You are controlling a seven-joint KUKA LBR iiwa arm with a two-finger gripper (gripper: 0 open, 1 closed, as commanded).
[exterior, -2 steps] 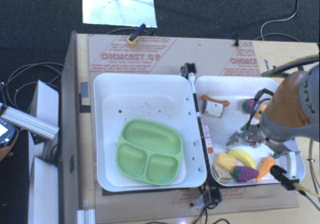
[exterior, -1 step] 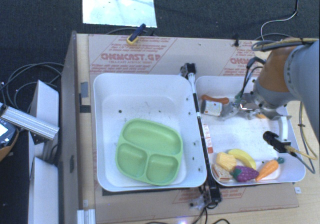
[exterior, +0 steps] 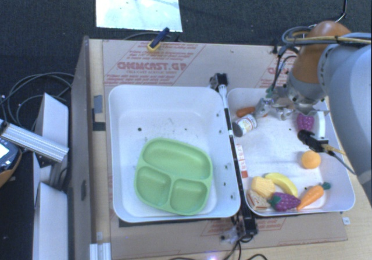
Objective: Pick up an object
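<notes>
Claw (exterior: pixel 272 106) tips perhaps arm-hidden

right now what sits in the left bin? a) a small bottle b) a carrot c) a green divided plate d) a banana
c, the green divided plate lies in the left bin, while the banana, carrot and small bottle are in the right bin.

Arm's hanging over the back of the right bin, toys scattered under it.

From my feed the gripper (exterior: pixel 273 106) sits low by the far wall of the right bin (exterior: pixel 273 142), right next to a small bottle (exterior: pixel 245 124). Orange ball (exterior: pixel 311 159), banana (exterior: pixel 282 182), corn (exterior: pixel 262 186), grapes (exterior: pixel 285 200) and carrot (exterior: pixel 312 195) are bunched toward the near corner. Left bin (exterior: pixel 122 136) has a green divided plate (exterior: pixel 173 176) in it.
</notes>
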